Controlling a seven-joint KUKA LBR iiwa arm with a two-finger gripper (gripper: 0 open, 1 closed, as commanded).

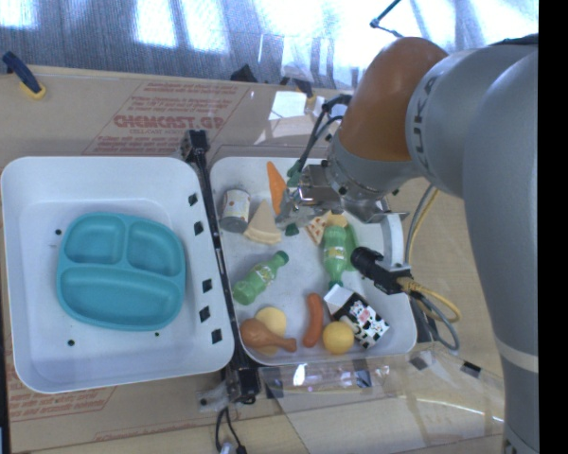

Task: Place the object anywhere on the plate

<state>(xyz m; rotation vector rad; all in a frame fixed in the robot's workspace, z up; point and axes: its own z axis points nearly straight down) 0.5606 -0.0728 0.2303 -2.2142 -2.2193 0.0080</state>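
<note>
A teal divided plate (121,270) lies in the left white bin (28,197). The right bin (402,334) holds several toy foods. My gripper (297,206) is low over the upper middle of that bin, between an orange carrot (276,185) and a pale cheese wedge (263,227). A yellow cracker piece (317,231) lies just to its right. The wrist hides whatever is directly beneath the gripper.
Also in the right bin are a grey can (234,209), a small green bottle (260,278), a larger green bottle (337,246), a red sausage (312,320), a lemon (338,337), a drumstick (263,335) and a cow-print carton (365,321). Black clips (197,145) join the bins.
</note>
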